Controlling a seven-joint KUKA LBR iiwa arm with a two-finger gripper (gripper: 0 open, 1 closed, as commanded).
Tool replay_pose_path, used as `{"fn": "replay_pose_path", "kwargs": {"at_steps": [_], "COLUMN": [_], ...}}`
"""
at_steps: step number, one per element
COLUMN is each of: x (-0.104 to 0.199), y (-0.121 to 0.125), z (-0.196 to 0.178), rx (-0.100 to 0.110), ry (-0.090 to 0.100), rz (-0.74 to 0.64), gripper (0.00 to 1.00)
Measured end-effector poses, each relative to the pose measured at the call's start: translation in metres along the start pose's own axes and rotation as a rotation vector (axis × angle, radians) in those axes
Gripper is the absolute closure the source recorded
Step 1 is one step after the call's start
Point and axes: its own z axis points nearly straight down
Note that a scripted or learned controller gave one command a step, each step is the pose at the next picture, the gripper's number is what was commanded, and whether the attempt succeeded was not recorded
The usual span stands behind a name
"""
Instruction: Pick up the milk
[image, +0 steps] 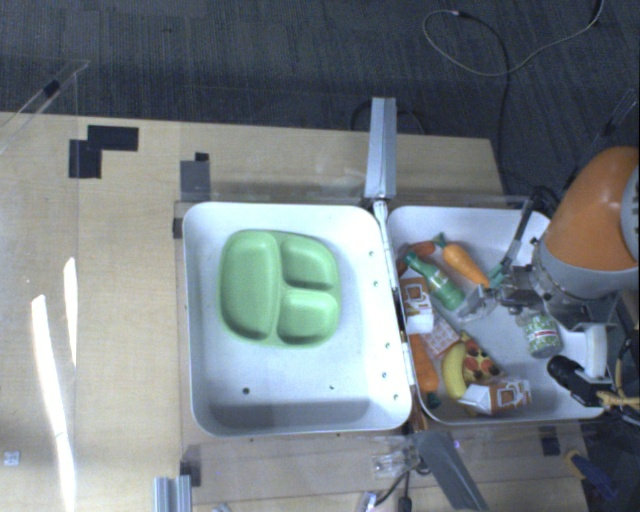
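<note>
Nearest the camera in the right shallow white bin (470, 216) sits the small brown-and-white milk carton (508, 396), tipped on its side by the front wall, just right of a yellow banana (455, 370). Further back there's a green glass bottle (441, 281) and an orange carrot (464, 263). The end effector (500, 296) hovers mid-bin, well apart from the milk (can't tell how its grip is set from this angle). The left white bin (300, 400) holds a green three-compartment plastic tray (280, 287), all on the pale wooden surface (100, 300).
</note>
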Motion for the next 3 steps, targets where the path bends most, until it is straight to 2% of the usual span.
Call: {"fn": "replay_pose_path", "kwargs": {"at_steps": [1,2,3], "x": [0.022,0.095,-0.003], "y": [-0.014,0.04,0.039], "z": [0.073,-0.013,0.037], "rx": [-0.002,-0.003,-0.023], "ry": [0.001,0.001,-0.002], "rz": [-0.217,-0.269,-0.337], "gripper": [0.0,0.0,0.0]}}
